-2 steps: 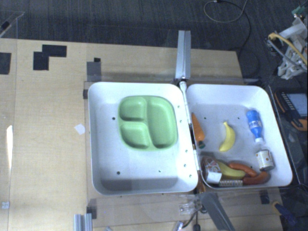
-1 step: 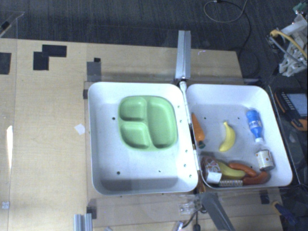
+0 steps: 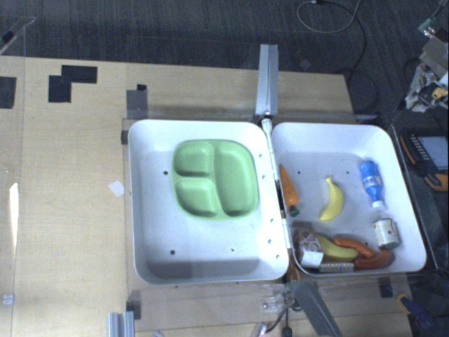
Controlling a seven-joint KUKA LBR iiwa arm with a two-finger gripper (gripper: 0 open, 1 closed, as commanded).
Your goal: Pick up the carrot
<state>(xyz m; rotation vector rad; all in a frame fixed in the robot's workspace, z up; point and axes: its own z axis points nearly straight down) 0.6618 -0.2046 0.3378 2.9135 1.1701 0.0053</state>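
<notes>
The carrot (image 3: 287, 187) lies lengthwise against the left wall of the right bin (image 3: 393, 153), well apart from the banana (image 3: 332, 199) and blue bottle (image 3: 370, 181). With the wall touching one side, a grasp there risks striking the rim or closing on nothing. The left bin (image 3: 147, 209) holds a green divided tray (image 3: 214, 177).

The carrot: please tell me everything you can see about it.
The carrot is small and orange with a dark green end, likely plastic. It lies flat in the right bin, along its left wall, orange tip pointing to the far side and green end toward the near side. It seems to touch that wall; the banana lies apart to its right.
</notes>
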